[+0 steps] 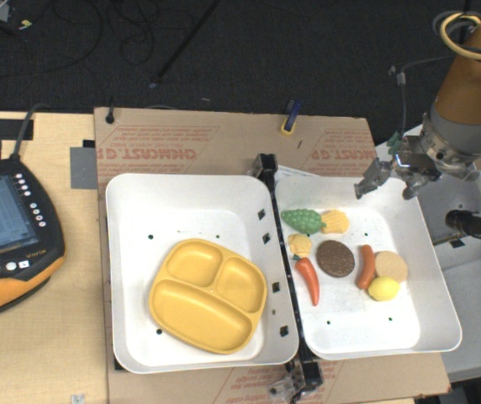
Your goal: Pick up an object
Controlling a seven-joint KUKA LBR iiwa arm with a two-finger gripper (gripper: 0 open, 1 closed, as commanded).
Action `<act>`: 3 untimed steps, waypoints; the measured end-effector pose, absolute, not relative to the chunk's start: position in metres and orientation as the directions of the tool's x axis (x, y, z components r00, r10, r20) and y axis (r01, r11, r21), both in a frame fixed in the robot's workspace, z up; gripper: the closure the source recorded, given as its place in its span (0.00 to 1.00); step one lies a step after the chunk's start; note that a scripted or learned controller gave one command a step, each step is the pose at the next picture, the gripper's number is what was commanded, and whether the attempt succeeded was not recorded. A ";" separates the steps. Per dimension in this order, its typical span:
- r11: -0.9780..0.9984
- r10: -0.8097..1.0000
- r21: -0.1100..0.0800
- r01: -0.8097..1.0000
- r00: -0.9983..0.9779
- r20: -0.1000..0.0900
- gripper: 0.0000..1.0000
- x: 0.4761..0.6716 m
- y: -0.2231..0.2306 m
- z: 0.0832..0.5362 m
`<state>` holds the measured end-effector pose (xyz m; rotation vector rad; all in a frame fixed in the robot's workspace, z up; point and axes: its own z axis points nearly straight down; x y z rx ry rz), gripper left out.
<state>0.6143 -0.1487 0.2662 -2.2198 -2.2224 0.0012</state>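
Your tool (389,175) sits above the far right corner of the right bin (430,318), fingers spread apart, nothing between them. It's clear of all the food items, which lie lower in that bin.

Right bin contents, all toy food clustered mid-bin:
- green leafy piece (302,220) touching a yellow corn piece (335,220) at the far side
- small yellow piece (299,244) just beside the divider, under the green one
- red chili (309,279) lying along the divider side
- dark brown round patty (335,258) in the middle
- orange sausage (365,266) right of the patty, roughly upright in view
- tan round bun (391,265) touching the sausage, with a yellow lemon (383,289) against its near edge

Left bin (131,225) carries a yellow three-compartment plate (208,294), tilted diagonally, nothing in its compartments.

On the tabletop (55,310), far left, you've got the teach pendant (9,234), well apart from both bins. Blue clip (290,117) at the cardboard's far edge.
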 end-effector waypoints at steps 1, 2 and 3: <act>0.002 1.000 -0.001 1.000 -0.002 0.000 1.00 0.614 -0.149 0.276; 0.001 1.000 0.017 1.000 0.000 -0.005 1.00 0.584 -0.150 0.451; -0.007 1.000 0.009 1.000 0.007 -0.006 1.00 0.512 -0.218 0.545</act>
